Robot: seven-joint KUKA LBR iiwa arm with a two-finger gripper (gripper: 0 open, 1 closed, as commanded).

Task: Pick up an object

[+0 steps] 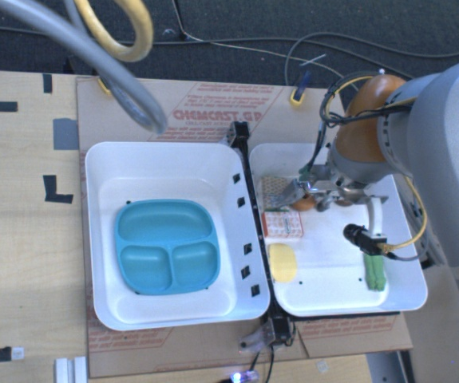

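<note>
In the right bin [333,294], my gripper [312,195] hangs low over the far left part. A small orange thing [303,204] lies right at its tip; whether it is held is unclear. Beside it lie a speckled flat piece [274,187] and a red-and-white packet [282,225]. A yellow rounded thing [282,262] rests near the bin's front left. A green oblong thing [374,272] lies at the front right.
The left bin [101,182] holds a blue divided plate [168,244]. A black divider with clips [249,214] runs between the bins. The arm's grey body [421,150] covers the right bin's far right side. Cables cross the bench behind the bins.
</note>
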